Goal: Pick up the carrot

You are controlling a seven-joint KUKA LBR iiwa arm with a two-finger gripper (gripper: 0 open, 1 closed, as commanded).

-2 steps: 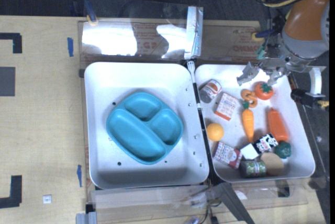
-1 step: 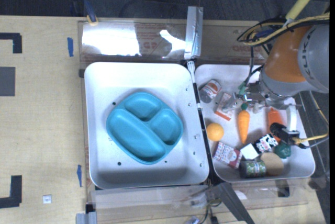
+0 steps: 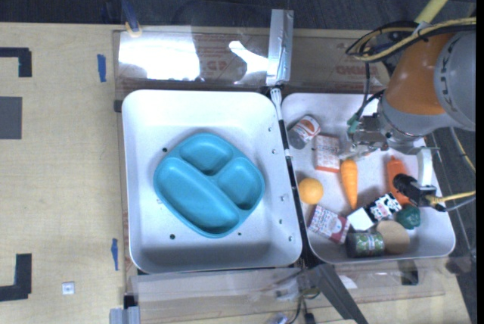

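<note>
gripper (image 3: pixel 361 139) — fingers unclear — above carrot (image 3: pixel 349 182)

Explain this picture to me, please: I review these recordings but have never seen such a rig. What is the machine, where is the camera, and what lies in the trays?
One fixed camera looks down at a slant on a bench with two shallow white bins. The left bin holds a blue divided plate. The right bin holds toy groceries: the carrot, an orange ball, a small can, small cartons and a green jar. The grey arm with an orange band reaches in from the right. Its gripper hangs just above the carrot's top end. Nothing can be seen between its fingers, so the carrot appears to lie in the bin.
</note>
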